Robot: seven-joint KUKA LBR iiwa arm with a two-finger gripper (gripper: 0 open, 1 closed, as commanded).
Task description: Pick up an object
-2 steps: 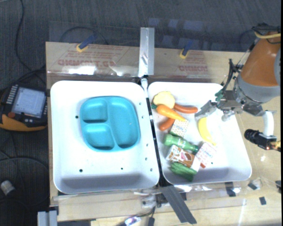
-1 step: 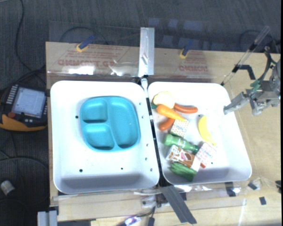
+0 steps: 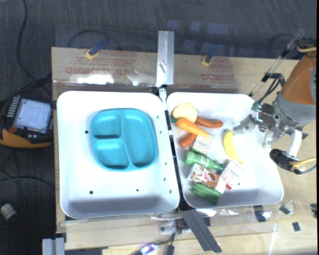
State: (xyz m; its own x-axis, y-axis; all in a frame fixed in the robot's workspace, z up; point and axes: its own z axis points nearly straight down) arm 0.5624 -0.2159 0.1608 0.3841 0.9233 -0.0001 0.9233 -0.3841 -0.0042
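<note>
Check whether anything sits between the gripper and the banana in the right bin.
Nothing visible does. The gripper hovers over the right bin's right side, and the banana lies just left of and below it in the view, with bare white floor between. The other toys lie further left.

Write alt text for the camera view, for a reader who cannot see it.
A grey robot arm reaches in from the right over the right bin, which holds toy food including a banana and a carrot. The left bin holds a blue divided tray.
</note>
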